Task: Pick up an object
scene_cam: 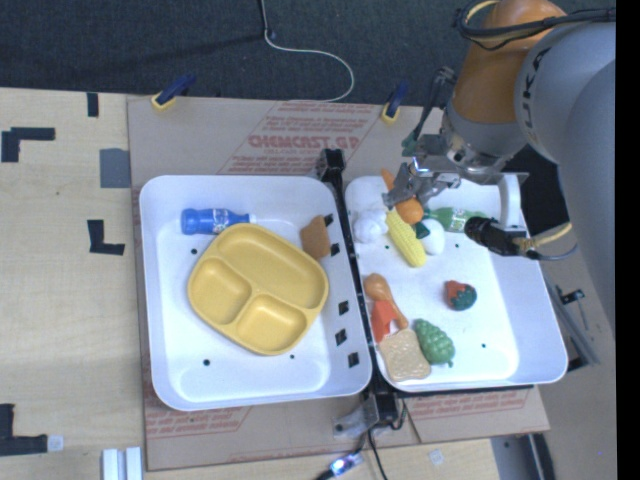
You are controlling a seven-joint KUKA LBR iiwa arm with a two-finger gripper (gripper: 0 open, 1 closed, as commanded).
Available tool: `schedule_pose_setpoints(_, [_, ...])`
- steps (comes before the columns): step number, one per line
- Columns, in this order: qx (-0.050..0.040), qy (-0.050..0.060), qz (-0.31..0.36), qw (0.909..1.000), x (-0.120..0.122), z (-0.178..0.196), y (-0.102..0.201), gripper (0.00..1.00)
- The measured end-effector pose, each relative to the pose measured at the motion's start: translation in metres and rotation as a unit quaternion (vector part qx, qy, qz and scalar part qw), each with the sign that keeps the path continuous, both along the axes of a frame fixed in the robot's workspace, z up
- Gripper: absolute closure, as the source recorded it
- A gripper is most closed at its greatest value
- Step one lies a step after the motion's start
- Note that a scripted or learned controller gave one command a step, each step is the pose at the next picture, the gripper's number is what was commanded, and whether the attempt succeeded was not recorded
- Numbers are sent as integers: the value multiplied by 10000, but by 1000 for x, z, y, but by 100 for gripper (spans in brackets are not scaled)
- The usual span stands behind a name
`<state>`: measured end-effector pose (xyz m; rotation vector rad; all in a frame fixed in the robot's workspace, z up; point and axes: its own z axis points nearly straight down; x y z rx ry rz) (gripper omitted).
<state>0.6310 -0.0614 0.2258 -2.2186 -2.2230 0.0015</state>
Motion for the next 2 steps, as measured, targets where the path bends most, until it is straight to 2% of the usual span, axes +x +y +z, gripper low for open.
schedule_pose_setpoints(2, [-7,1,-12,10000,-3,-5,-17,100])
